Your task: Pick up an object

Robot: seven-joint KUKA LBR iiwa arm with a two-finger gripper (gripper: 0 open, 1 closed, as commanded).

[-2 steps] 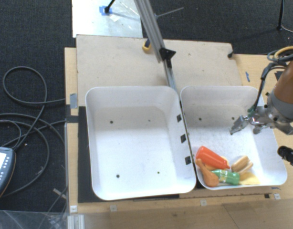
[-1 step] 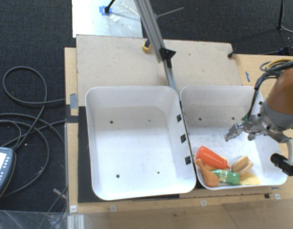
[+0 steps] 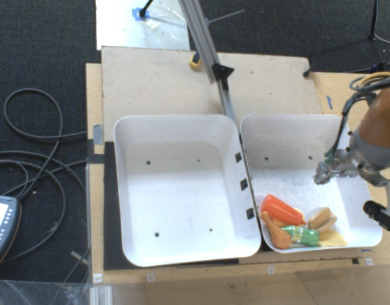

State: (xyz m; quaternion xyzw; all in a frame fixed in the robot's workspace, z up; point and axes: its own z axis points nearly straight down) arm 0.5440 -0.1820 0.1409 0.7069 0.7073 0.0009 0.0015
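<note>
Several toy foods lie at the near end of the right bin (image 3: 290, 138): an orange-red piece (image 3: 282, 210), a brown drumstick-like piece (image 3: 275, 231), a green piece (image 3: 302, 236), a tan bun (image 3: 322, 218) and a flat yellow piece (image 3: 334, 238). My gripper (image 3: 323, 172) hangs over the right side of that bin, above and behind the bun, apart from the foods. Nothing shows in its grasp. The arm's orange band (image 3: 379, 126) is at the right edge of the view.
The left bin (image 3: 176, 129) adjoins the right one, with a wall (image 3: 244, 183) bearing black marks between them. A slanted metal pole (image 3: 204, 37) crosses the board behind the bins. Cables and a tablet (image 3: 1, 224) lie on the floor at left.
</note>
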